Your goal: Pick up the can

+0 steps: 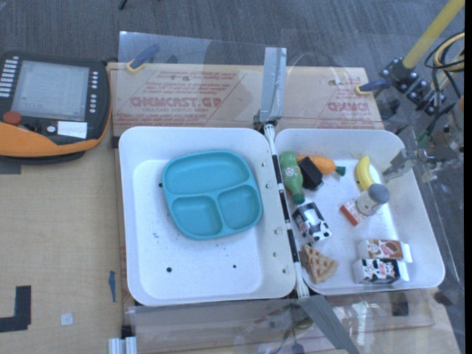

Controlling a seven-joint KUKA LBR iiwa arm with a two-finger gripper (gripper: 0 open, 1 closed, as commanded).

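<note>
In the right bin [431,220], the can [311,223] lies tipped, long axis diagonal.

Both white bins [140,220] look like smooth matt plastic, and the teal divided plate [212,194] has a faint plastic sheen. The can [369,201] shows a dull grey metal top. The table [51,234] is pale, matt wood grain.
</note>
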